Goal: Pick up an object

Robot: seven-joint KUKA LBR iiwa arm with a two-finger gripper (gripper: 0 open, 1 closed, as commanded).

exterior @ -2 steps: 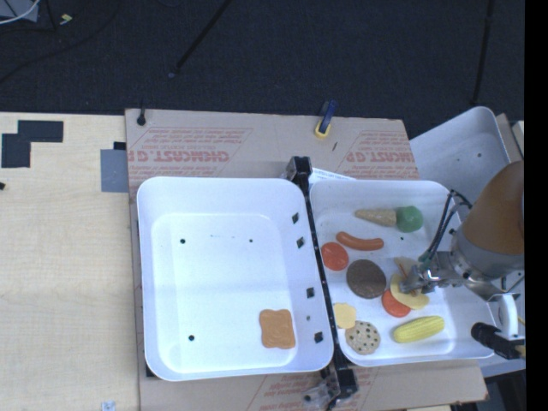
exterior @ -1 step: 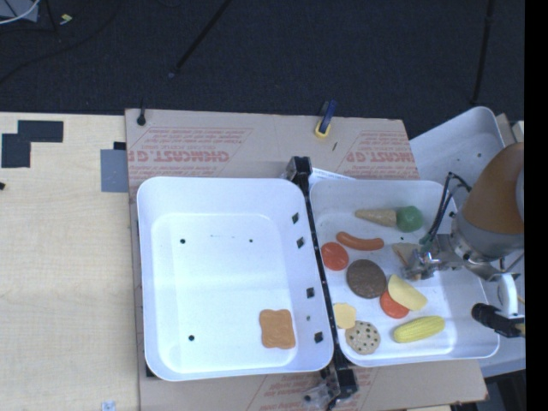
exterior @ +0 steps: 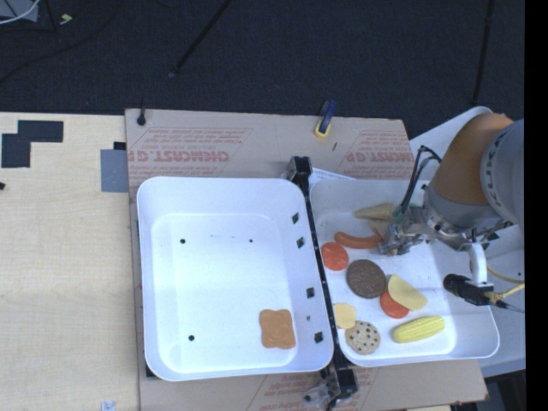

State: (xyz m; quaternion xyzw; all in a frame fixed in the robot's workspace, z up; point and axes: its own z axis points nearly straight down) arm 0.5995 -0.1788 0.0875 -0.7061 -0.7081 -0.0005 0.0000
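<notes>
Gripper down in the crowded right bin, food toys all around it.

Left to right: the left bin [exterior: 163, 229] carries a lone toast slice [exterior: 277, 329] near its front right corner. Cardboard [exterior: 214, 148] underneath the bins, on the worktop, reads "CHICKCZT", printed upside down. In the right bin [exterior: 479, 341]: red tomato slice [exterior: 335, 256], orange sausage [exterior: 355, 241], brown round patty [exterior: 366, 278], chocolate-chip cookie [exterior: 363, 337], corn cob [exterior: 418, 329]. The gripper [exterior: 396, 243] sits low at the sausage's right end; open or closed, cannot tell.
</notes>
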